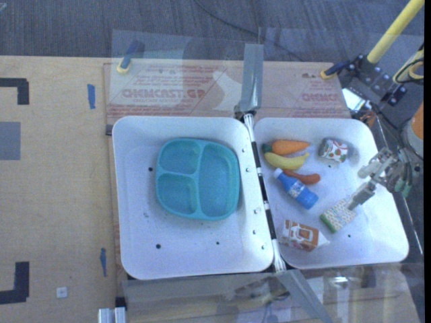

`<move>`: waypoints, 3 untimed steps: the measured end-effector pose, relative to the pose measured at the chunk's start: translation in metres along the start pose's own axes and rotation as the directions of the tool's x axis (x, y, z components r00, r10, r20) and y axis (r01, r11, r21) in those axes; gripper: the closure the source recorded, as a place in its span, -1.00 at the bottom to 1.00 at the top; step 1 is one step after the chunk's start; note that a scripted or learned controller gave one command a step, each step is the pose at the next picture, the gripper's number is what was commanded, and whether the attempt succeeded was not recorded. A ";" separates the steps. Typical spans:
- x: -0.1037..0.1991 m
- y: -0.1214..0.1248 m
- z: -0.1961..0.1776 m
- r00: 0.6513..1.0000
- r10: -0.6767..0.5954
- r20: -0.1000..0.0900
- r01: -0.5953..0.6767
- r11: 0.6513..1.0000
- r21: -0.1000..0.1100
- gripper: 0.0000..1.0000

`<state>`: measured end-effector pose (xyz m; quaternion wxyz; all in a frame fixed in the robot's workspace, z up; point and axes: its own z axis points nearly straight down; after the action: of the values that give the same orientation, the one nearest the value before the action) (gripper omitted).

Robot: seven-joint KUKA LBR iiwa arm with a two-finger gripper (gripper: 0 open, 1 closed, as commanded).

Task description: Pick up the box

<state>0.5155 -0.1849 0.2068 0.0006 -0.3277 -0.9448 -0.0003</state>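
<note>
Box pick-up: approach stage, nothing seen held.

In the left bin (135, 247) a blue divided plate (199, 179) is seen. In the right bin (387, 247) a carrot (291, 146), banana (285, 159), bottle (296, 188) and orange box (300, 235) are noted, the box lying near the front rim. A green patterned carton (338, 216) lies just below the gripper (367, 190); whether that gripper is open or closed cannot be told. A descent squarely over the chosen box is advised, clear of neighbours. The bins are set on a wooden bench (54, 180), with grey floor behind.
</note>
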 end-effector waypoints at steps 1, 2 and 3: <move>0.007 -0.003 0.119 1.000 0.029 0.008 -0.029 1.000 -0.004 -1.00; 0.007 -0.002 0.111 0.999 0.032 0.007 -0.032 0.999 -0.005 1.00; 0.048 0.005 -0.021 0.995 0.102 -0.001 -0.102 0.995 0.001 1.00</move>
<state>0.4803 -0.1514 0.2280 0.0013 -0.3756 -0.9268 0.0002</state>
